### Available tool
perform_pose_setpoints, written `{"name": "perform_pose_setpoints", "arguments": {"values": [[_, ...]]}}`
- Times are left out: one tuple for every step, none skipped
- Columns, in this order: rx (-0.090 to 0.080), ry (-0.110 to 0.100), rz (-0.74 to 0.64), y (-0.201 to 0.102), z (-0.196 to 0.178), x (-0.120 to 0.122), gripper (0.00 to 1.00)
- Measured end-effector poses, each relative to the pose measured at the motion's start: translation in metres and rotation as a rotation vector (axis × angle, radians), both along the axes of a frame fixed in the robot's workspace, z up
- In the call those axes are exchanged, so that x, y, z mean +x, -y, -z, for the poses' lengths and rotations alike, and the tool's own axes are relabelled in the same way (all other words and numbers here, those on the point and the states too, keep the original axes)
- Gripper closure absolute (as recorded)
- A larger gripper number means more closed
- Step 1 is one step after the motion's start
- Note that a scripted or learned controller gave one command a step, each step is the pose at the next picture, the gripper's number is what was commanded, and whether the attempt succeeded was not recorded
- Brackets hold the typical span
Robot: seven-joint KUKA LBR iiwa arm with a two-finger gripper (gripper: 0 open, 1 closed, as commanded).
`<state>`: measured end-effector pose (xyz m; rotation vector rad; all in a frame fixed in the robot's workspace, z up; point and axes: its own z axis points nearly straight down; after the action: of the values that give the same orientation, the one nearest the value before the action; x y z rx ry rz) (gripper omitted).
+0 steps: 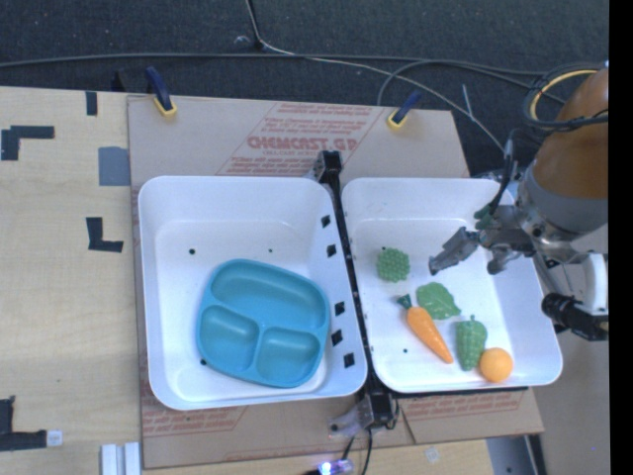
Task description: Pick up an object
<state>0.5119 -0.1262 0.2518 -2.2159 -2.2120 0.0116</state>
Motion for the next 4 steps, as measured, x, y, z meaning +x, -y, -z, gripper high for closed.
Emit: {"name": "perform_pose_setpoints", "arguments": {"values": [[-0.002, 0.011, -0.003, 0.000, -0.006, 0.002, 0.00], [-0.001, 0.006, -0.002, -0.003, 0.057, 0.006, 0.00], [-0.001, 0.006, -0.002, -0.004, 0.121, 0.009, 0.00], [-0.006, 0.015, -0.002, -0.003, 0.168, 0.009, 0.00]]}}
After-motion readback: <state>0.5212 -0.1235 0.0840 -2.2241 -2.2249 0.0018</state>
